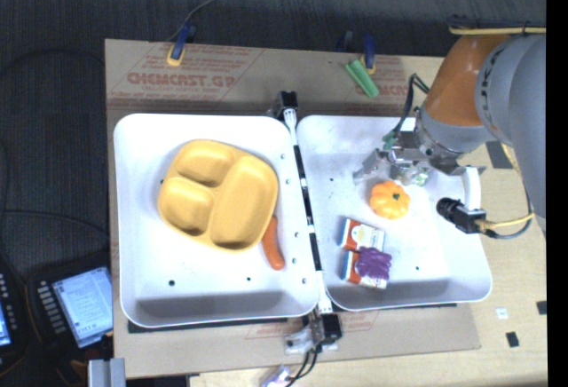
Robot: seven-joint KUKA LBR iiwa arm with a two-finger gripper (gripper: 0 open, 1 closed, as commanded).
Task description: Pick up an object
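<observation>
My gripper (391, 172) hangs low over the back of the right bin (461, 274), its two grey fingers spread open. One fingertip (365, 170) points left and the other sits near the right. Nothing is between them. A small orange pumpkin (389, 200) lies just in front of the fingers, close to them or touching. Further forward lie a white and orange carton (361, 236) and a purple grape bunch (373, 264) on a small box.
The left bin (142, 288) holds a large yellow bread-shaped object (217, 194) and an orange carrot (272, 246) by the divider. A green marker (362, 78) and blue clamps (181, 44) sit on the cardboard behind the bins. A black connector (454, 212) with a cable hangs off the wrist.
</observation>
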